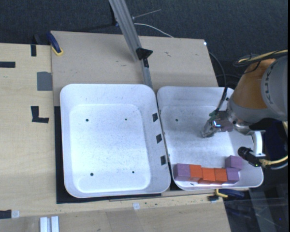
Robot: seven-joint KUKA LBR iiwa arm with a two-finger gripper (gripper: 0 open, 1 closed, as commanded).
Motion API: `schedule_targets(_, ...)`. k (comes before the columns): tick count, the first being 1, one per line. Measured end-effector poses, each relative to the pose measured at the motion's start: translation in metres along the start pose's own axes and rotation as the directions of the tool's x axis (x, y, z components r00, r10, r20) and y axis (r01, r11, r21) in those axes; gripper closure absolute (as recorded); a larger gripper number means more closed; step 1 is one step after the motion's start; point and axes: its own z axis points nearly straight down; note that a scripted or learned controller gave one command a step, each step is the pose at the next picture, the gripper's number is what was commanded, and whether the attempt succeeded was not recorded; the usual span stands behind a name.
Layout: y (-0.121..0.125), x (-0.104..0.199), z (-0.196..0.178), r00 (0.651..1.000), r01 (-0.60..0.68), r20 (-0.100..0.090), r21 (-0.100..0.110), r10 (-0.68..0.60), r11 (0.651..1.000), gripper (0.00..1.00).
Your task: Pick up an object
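Camera view shows a row of small blocks along the near wall of the right bin: a purple block, two orange blocks, and further purple blocks at the right end, all touching. They look rigid, light and matte, likely easy to pinch across flat faces, though the packed row leaves little finger room; the end block seems most accessible. The arm bends in from the right, wrist angled down, gripper low over the bin floor, apart from the blocks. I cannot tell its state.

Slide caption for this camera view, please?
Robot hand over right shallow white bin, purple and orange blocks along its near wall.
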Motion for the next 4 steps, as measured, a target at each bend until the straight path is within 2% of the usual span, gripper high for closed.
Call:
schedule_targets(1,-0.011,0.023,-0.051,1.000,0.004,0.001,-0.008,-0.004,1.000,1.00)
schedule_targets(2,-0.082,0.036,0.001,1.000,-0.001,-0.001,-0.002,0.001,1.000,1.00)
schedule_targets(3,-0.010,0.085,-0.036,1.000,0.009,0.001,-0.012,-0.009,1.000,1.00)
schedule_targets(4,-0.020,0.095,-0.104,1.000,0.003,0.002,-0.011,-0.003,1.000,1.00)
